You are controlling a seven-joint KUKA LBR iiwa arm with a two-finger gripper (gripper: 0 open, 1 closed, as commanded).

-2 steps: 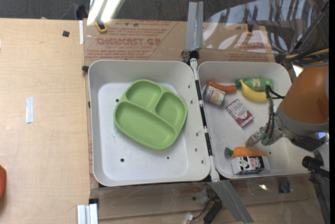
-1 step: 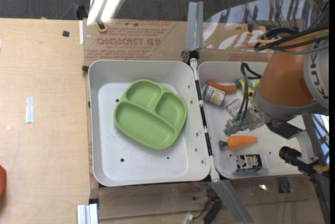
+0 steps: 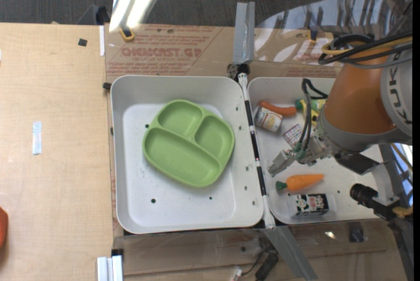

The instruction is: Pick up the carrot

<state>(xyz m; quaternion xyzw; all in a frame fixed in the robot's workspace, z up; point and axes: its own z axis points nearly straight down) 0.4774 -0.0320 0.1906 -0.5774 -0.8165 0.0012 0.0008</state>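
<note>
Carrot [image 3: 304, 180] lies flat in the right bin [image 3: 341, 215], toward its front, orange body pointing right, green tip at the left end near the divider between the bins. It sits free on the bin floor, nothing on top of it.

Clutter around it: a small black-and-white carton [image 3: 311, 204] just in front of the carrot, close but apart from it. A small can with a pale label [image 3: 268, 119] sits at the back-left of the same bin, and a second orange carrot-like piece [image 3: 278, 106] lies just behind that can. A small white packet with print [image 3: 293, 134] lies right of the can. A yellow-green item [image 3: 310, 104] shows at the back, partly hidden by the arm [image 3: 357, 102].

Gripper [image 3: 283, 164] hangs above the carrot's left end, slightly behind it, angled down-left. The grey fingers [image 3: 281, 162] look slightly parted with nothing between them; the carrot is not gripped. Whether a fingertip touches the carrot can't be told at this slant. The arm's orange band and grey wrist cover the middle and right of the bin.

Left bin [image 3: 125, 142] holds a green divided plate [image 3: 189, 142], three compartments, set diagonally and well apart from the carrot.
</note>
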